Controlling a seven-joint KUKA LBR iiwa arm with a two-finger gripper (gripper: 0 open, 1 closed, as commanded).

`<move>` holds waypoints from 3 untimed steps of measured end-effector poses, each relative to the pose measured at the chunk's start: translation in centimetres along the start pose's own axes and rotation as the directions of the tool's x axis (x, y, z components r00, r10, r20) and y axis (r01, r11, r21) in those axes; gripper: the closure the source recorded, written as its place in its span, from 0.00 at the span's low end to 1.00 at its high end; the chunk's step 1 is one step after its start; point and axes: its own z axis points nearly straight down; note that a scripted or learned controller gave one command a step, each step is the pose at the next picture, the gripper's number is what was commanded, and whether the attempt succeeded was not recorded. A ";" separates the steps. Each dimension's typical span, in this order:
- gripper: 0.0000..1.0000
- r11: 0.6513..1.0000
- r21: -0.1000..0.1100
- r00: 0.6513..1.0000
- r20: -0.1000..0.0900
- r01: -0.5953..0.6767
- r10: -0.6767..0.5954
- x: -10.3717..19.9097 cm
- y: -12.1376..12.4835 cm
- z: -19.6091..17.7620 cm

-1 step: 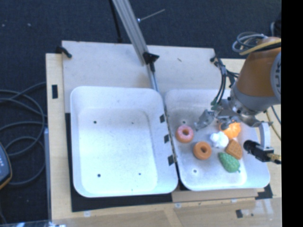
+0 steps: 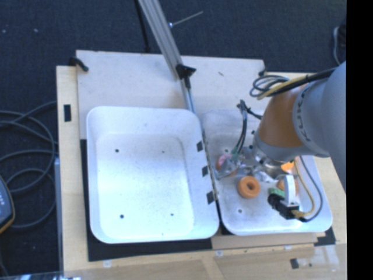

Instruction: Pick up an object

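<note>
We see the arm (image 2: pixel 303 118) coming in from the right of the frame and bending down over the right bin (image 2: pixel 218 124), which makes sense, since the things to pick lie there. The tool (image 2: pixel 265 169) sits low near the middle of that bin, under the wrist. We cannot tell how far open it is, or whether it has hold of anything. An orange ring (image 2: pixel 249 187) lies flat on the bin floor just beside the tool, to its lower left, and we judge it the likeliest target. A small pinkish thing (image 2: pixel 223 161) lies near the bin's left wall.
</note>
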 end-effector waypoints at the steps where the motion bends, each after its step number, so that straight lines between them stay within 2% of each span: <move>1: 0.00 1.000 -0.005 1.000 0.000 -0.001 0.001 0.2 -3.4 -0.3; 2: 0.00 1.000 -0.005 1.000 0.001 -0.001 0.001 0.2 -5.5 -0.3; 3: 0.00 1.000 -0.008 1.000 -0.007 0.006 -0.006 5.3 -5.3 -4.7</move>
